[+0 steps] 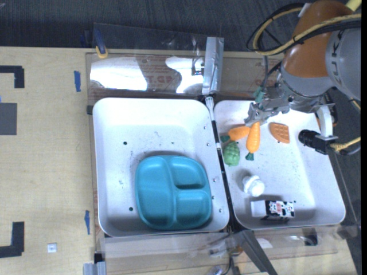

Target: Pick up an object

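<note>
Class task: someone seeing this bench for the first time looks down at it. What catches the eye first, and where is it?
The big teal divided plate fills the near half of the left bin. In the right bin, the arm's hand hovers over two orange carrots, beside a green toy.

2 orange toy carrots (248,136) crossed near the right bin's (327,205) far-left corner

Light is bright and even from above. Strong glare burns out the clear panel (143,73) behind the bins, and the white bin floors (155,130) are nearly overexposed. Soft shadows pool under the blue tray (172,192). The picture is slightly soft and grainy, the dark floor murky.
</note>
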`<state>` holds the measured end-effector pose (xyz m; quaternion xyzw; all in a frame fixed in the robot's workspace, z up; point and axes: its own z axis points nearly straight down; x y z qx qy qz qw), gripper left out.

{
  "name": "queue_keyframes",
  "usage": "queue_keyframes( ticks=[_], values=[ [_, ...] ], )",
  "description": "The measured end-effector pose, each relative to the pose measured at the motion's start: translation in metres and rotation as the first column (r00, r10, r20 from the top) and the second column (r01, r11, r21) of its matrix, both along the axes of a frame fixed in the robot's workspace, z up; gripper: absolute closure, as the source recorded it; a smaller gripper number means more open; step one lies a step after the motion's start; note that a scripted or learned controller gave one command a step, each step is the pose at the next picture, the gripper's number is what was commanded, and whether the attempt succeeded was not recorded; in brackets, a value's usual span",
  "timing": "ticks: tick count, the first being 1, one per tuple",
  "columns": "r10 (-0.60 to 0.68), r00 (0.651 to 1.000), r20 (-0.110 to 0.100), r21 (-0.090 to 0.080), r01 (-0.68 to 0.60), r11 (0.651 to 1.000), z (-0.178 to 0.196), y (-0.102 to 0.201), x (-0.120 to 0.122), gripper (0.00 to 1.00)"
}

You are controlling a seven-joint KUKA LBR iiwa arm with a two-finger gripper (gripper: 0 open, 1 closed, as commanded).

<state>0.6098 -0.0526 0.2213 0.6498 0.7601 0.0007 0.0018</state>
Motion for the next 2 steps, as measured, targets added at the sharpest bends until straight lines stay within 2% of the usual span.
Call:
queue_keyframes(
  ticks=[1,2],
  values=[
    [-0.234,0.972,0.000,0.001,0.234,0.972,0.098,0.048,0.016,1.00],
    [-0.124,0.992,-0.008,0.000,0.124,0.992,0.031,0.056,0.000,1.00]
  ],
)
